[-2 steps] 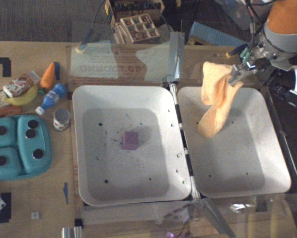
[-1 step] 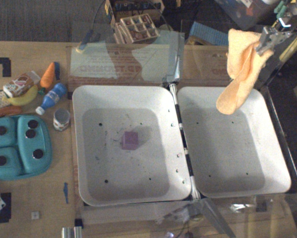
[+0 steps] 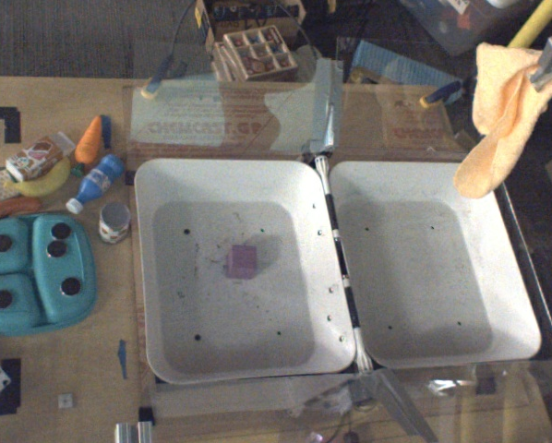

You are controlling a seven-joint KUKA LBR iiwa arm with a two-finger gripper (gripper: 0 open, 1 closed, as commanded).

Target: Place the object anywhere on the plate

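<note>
A small pale purple square block [image 3: 242,261] lies flat on the floor of the left white bin [image 3: 165,201], a little left of its middle. Nothing touches it. The right white bin [image 3: 498,340] stands beside it, and the two share a middle rim.
A yellow cloth [image 3: 498,118] hangs over the right bin's far right corner. Left of the bins lie a teal compartment tray [image 3: 36,270], a small can [image 3: 114,221], a blue toy bottle [image 3: 96,183], a toy carrot [image 3: 90,139] and a banana [image 3: 42,185]. A cardboard box [image 3: 253,52] sits at the back.
</note>
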